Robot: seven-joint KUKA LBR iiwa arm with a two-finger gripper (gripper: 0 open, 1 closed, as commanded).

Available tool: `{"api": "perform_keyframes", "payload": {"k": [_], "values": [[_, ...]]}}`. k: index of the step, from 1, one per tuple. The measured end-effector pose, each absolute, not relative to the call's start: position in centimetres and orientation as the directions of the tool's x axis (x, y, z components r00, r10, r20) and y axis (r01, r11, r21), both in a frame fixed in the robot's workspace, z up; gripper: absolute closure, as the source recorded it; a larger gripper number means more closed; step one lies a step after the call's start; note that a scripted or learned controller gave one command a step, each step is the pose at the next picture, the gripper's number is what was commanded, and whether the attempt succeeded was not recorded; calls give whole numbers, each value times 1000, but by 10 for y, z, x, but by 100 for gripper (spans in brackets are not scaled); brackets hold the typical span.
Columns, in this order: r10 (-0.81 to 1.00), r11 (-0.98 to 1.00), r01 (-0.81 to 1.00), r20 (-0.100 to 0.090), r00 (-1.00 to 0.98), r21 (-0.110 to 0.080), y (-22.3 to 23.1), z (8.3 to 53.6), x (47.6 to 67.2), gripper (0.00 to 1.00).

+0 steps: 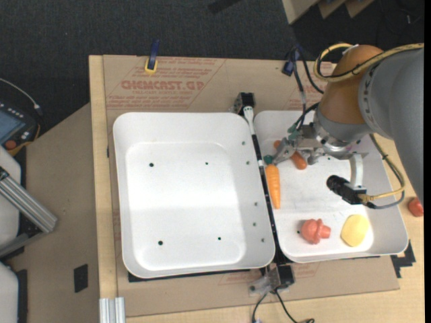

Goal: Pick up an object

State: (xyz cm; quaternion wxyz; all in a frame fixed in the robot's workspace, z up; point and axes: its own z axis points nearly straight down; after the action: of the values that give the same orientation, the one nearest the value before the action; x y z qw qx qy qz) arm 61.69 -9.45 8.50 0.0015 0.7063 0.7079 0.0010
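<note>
The arm (396, 93) bends down into the right bin (314, 195), jaws near the carrot (273, 187), their spread unclear.

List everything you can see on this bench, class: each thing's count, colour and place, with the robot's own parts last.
Left bin: one, white, left half of the cardboard.
Right bin: one, white, touching the left bin's right side.
Carrot: one, orange with a green top, right bin, along its left wall.
Orange piece: one, small, orange, right bin, right by the gripper.
Red toy: one, pinkish red, right bin, near its front edge.
Yellow fruit: one, yellow, right bin, right of the red toy.
Cardboard sheet: one, brown with red print, under both bins.
Clip: one, blue and yellow, on the cardboard's back edge.
Arm: one, grey with an orange band, reaching in from the right.
Gripper: one, grey, over the right bin's back part.
</note>
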Motion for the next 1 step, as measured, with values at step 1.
{"api": "perform_keyframes", "payload": {"k": [1], "values": [[1000, -1, 1000, -1, 1, 4, -96, 96, 616, 100]]}}
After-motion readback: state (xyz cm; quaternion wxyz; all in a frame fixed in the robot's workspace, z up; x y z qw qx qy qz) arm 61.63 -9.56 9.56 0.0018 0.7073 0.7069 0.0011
